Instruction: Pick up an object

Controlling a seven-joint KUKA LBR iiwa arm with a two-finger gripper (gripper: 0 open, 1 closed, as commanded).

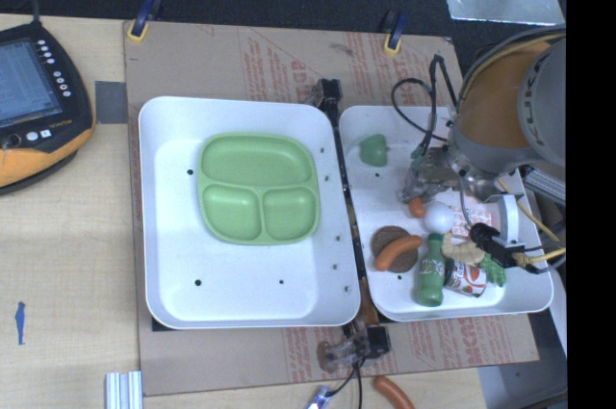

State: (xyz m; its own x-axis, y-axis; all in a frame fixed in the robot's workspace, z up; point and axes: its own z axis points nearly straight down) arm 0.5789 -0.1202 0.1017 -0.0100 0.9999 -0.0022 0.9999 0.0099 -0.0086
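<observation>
The right bin point(385, 301) serves as the landmark; the arm point(510, 99) reaches over its far right part, and the end effector point(428, 174) hangs low near its middle; I cannot tell its state. Inside that bin, a green pepper point(373, 149) lies toward the far left; an egg point(438, 218) sits just below the end effector, with a small orange piece point(416, 206) touching its left; a brown disc point(389, 238) and a sausage point(397, 252) overlap at the near left; a green bottle point(429, 272) stands beside them at the near edge, a carton point(469, 278) against it. Left of that bin, the other bin point(173, 301) holds a green tray point(258, 189); a pendant point(34, 104) rests on the counter point(67, 282) well beyond.
</observation>
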